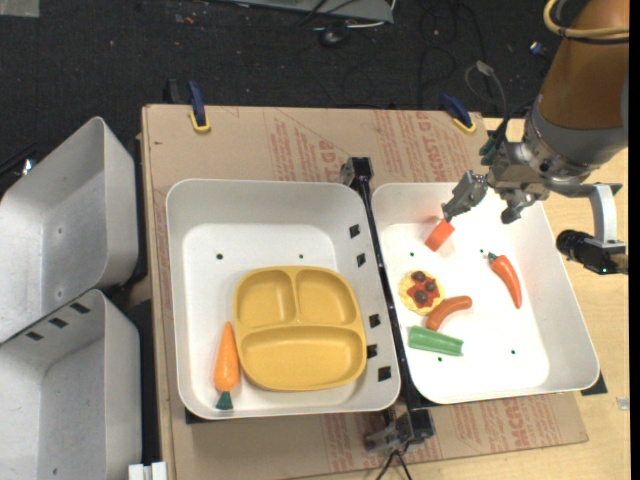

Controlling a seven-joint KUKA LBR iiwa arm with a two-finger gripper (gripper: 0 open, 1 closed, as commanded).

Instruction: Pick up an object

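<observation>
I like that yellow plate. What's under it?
The yellow plate sits in the left bin, covering the white floor beneath. Anything underneath is hidden. A carrot lies beside it.

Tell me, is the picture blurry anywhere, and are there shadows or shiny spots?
In the camera view, the toys in the right bin look sharp: the red chili pepper, the sausage, the green bean. The gripper is a bit soft-edged. The yellow plate has a gentle sheen, no harsh glare. Shadows are faint beside the carrot; the floor beyond the bench is very dark.
</observation>
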